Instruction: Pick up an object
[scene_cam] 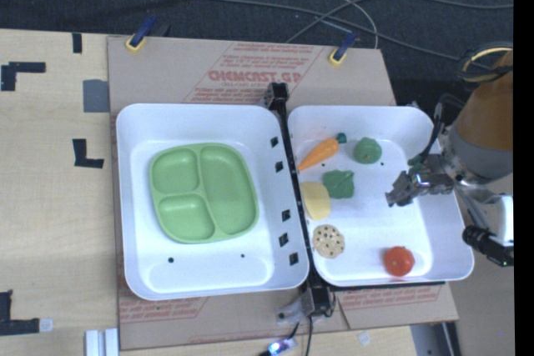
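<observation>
Printed lettering on the cardboard

Red print reading roughly "CHEMCAST GP" is seen on the cardboard sheet [250,71] behind the bins (smaller lines beneath are illegible).

Both bins [133,179] look like smooth white plastic, slightly glossy. Green divided plate [203,192]: matt plastic. Carrot [319,152], tomato [400,260] and the green toy foods [339,183] read as smooth moulded plastic; cookie [329,241] has a rougher speckled face. Under the bins, matt printed cardboard [250,71] on a pale wood-look bench [50,204]. Gripper [399,192] is dark metal or plastic, can't tell which.
</observation>
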You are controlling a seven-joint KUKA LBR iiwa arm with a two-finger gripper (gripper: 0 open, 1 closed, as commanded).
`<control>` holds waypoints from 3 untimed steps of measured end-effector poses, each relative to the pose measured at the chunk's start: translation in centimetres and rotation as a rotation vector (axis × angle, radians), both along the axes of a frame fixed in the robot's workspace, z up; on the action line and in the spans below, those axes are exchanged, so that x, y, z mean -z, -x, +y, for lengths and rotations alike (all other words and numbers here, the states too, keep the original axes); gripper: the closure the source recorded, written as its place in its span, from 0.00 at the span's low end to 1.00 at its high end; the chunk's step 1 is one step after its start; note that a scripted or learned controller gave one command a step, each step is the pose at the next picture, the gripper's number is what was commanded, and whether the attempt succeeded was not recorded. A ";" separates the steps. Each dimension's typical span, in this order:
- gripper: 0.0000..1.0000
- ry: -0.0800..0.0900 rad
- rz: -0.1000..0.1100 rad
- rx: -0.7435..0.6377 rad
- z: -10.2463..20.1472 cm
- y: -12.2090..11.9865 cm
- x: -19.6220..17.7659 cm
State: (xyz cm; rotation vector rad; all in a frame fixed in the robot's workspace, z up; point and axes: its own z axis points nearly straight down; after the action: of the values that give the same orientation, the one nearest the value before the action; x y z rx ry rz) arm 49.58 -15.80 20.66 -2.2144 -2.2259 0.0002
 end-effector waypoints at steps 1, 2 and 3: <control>1.00 0.000 0.000 -0.001 4.9 -0.3 -0.7; 1.00 0.000 -0.001 -0.003 10.7 -2.4 -0.8; 1.00 0.000 0.001 -0.002 15.9 -3.7 0.0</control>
State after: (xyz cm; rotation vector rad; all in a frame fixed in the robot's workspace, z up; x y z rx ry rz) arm 53.28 0.14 20.65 -2.2120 -2.2275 0.0012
